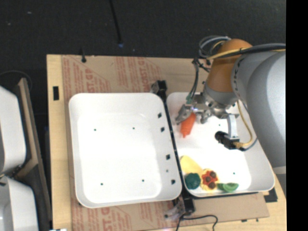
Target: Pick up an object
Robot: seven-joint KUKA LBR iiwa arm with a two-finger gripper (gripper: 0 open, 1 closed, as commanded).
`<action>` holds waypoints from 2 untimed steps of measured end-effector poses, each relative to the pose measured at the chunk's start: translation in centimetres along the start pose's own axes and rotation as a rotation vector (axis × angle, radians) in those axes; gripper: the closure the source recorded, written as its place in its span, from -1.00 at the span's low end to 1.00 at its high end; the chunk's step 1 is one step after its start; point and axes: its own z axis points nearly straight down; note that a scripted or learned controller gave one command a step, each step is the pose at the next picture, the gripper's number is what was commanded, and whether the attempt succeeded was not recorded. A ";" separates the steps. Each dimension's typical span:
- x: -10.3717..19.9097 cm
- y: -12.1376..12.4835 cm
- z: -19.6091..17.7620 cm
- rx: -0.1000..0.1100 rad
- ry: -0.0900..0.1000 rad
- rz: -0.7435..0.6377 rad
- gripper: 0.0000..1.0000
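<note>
- The gripper hangs over the right bin, toward its 11 o'clock corner.
- An orange carrot-shaped piece sits between its 2 fingers, tilted, so the tool is clamped on it.
- A yellow piece, teal piece, red-and-yellow piece and green piece cluster at the bin's 6 o'clock edge.

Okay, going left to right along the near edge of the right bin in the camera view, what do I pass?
Yellow piece → dark green lump → red and black item → bright green piece.
</note>
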 end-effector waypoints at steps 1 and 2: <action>0.5 0.0 -0.1 -0.002 0.000 0.000 -1.00; -0.1 -1.1 -0.1 -0.002 0.000 0.000 -1.00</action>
